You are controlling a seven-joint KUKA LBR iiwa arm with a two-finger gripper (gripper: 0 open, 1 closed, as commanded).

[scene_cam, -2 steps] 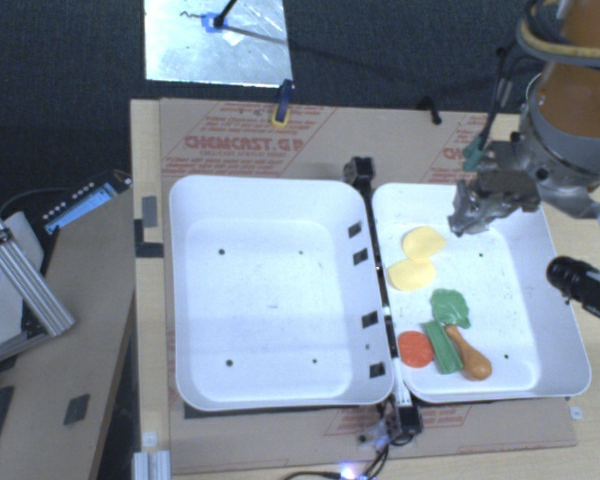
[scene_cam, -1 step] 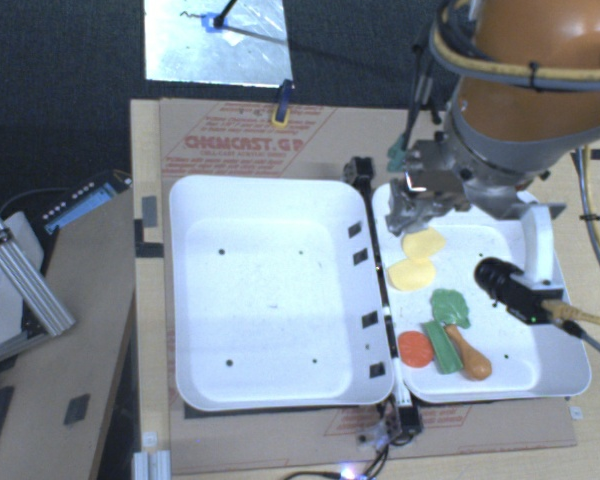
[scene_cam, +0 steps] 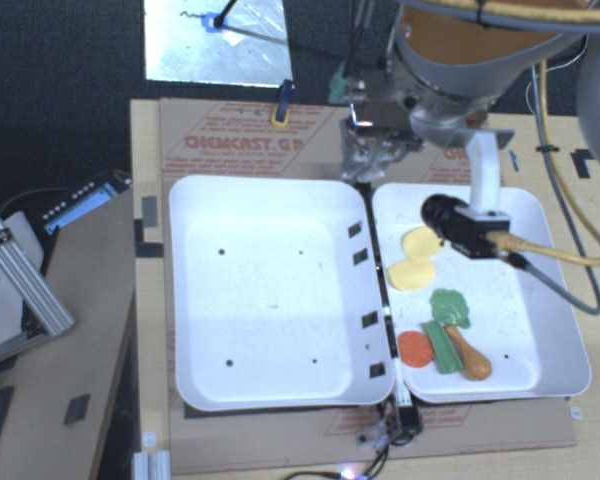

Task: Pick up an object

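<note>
Bench: two white bins; right bin holds yellow pieces, green piece, carrot, red disc. Gripper: finger state cannot be told.

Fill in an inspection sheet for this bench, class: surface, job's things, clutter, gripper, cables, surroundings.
Surface: two white bins side by side on brown board.
Job's things: right bin holds two yellow pieces, a red disc, a green piece and an orange-brown piece.
Clutter: nothing seen.
Gripper: gripper above the bins' far edge; fingers unclear.
Cables: yellow cable crosses the right bin.
Surroundings: metal sheet beyond the bench.
</note>
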